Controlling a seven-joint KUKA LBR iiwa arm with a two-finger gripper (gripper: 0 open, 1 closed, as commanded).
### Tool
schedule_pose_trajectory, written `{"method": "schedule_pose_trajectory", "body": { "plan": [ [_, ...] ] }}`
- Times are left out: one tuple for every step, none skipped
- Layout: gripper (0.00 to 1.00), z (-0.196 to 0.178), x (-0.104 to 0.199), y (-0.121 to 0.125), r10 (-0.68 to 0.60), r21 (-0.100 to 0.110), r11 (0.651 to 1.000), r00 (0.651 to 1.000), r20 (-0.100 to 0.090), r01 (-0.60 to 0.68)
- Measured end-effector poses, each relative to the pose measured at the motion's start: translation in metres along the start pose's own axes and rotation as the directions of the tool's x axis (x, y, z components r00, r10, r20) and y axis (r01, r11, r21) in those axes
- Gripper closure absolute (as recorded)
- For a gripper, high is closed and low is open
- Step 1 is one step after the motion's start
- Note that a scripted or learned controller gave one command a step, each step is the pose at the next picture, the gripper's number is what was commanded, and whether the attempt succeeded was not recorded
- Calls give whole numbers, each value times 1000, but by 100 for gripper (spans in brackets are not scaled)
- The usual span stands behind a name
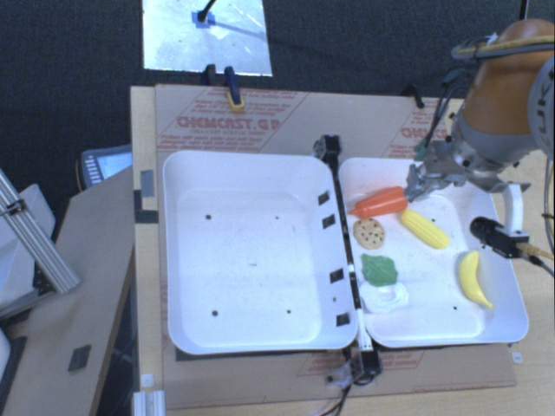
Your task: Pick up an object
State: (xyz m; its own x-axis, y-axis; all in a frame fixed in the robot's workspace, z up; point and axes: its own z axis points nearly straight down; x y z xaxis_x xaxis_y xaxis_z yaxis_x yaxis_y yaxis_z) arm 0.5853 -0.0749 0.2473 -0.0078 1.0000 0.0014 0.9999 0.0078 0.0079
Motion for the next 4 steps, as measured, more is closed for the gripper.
{"method": "schedule_pose_trajectory", "body": {
  "plan": [
    [100, -24, 75, -21, -3, 5, 1000, 1000, -1, 3],
    [100, -91, 137, -69, -4, 1, 1000, 1000, -3, 4],
    [100, -125, 195, -85, -3, 2, 1000, 1000, -2, 3],
    [100, -201, 158, -96, 9, -3, 1000, 1000, -1, -9]
  ]
}}
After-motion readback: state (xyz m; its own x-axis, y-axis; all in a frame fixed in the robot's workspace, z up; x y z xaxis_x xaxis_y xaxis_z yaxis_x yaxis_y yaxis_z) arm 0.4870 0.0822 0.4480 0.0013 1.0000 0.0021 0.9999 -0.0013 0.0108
